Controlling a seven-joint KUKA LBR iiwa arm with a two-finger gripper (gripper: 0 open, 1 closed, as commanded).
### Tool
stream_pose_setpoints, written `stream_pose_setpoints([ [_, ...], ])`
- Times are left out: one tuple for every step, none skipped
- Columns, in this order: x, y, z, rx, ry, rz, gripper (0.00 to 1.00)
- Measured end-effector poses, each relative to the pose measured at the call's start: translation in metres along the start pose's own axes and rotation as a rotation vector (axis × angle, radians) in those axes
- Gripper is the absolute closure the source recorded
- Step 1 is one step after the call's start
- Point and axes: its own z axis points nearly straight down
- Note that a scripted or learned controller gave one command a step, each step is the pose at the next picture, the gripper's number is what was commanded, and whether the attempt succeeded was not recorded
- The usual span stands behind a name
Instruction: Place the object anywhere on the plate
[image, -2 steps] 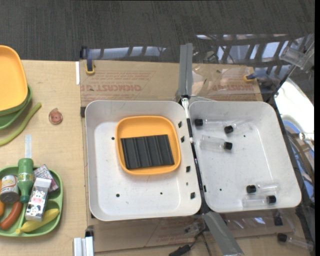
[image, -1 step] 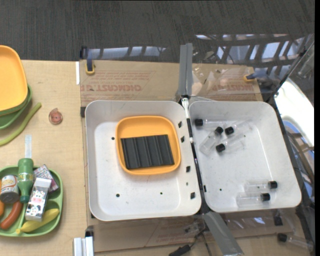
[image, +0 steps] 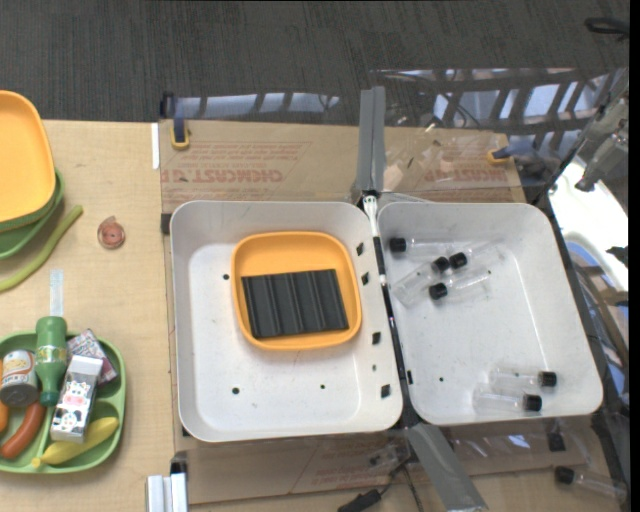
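Both bins, the left bin and the right bin, look like smooth white plastic with a dull sheen. The orange plate seems matt plastic; the dark ribbed object on it is matt, perhaps rubber. The tubes are clear, glossy plastic with black caps. The desk has a pale wood-grain finish, with brown cardboard behind the bins.

Things on the bench beside the bins

A green tray at the left holds a green bottle, a can, a small carton and a banana. Yellow and green plates are stacked above it. A pink lid lies near them.
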Motion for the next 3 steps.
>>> stream_pose_setpoints([
  [0.006,0.005,0.044,-0.001,-0.001,-0.234,0.0],
  [-0.003,0.002,0.108,-0.002,-0.003,-0.368,0.0],
  [-0.006,0.004,0.109,-0.002,-0.005,-0.679,0.0],
])
